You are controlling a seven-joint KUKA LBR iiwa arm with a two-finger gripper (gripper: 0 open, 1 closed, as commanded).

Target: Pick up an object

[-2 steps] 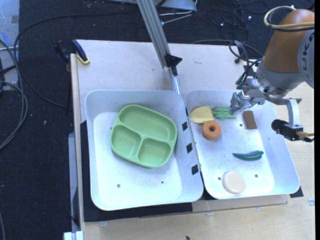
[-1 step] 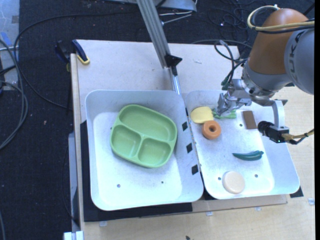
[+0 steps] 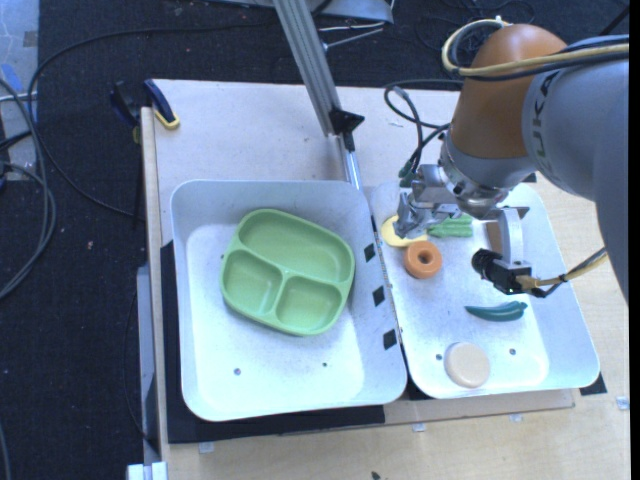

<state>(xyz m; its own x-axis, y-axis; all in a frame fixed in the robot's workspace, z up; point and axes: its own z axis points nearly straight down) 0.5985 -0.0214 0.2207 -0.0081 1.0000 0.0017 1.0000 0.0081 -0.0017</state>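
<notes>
Green, moulded plastic and split into three compartments, the divided plate (image 3: 288,271) lies in the left white bin (image 3: 200,368), well to the left of the orange ring-shaped toy (image 3: 424,260), which serves here as the landmark. That ring lies flat in the right white bin (image 3: 570,363), near its upper left part.

Just up and left of the ring, a flat yellow piece (image 3: 392,234) pokes out from under the arm's tooling. Directly above the ring hangs the gripper (image 3: 413,215), low over the bin floor; whether it is wide, narrow or closed on anything I cannot tell, because the wrist hides it. Up and right of the ring, close to the gripper, lies a light green elongated toy (image 3: 451,228).

Below and right of the ring rests a dark teal curved pepper-like toy (image 3: 497,311), and further below it a cream round disc (image 3: 467,364) near the bin's front wall. A black fitting (image 3: 497,268) on a cable hangs to the ring's right.

Judged from this, the step in hand is the descent onto a target among the yellow piece, the light green toy and the ring. Nothing looks lifted. The next move calls for settling squarely over one item, closing, then rising straight so neighbours are not dragged.
</notes>
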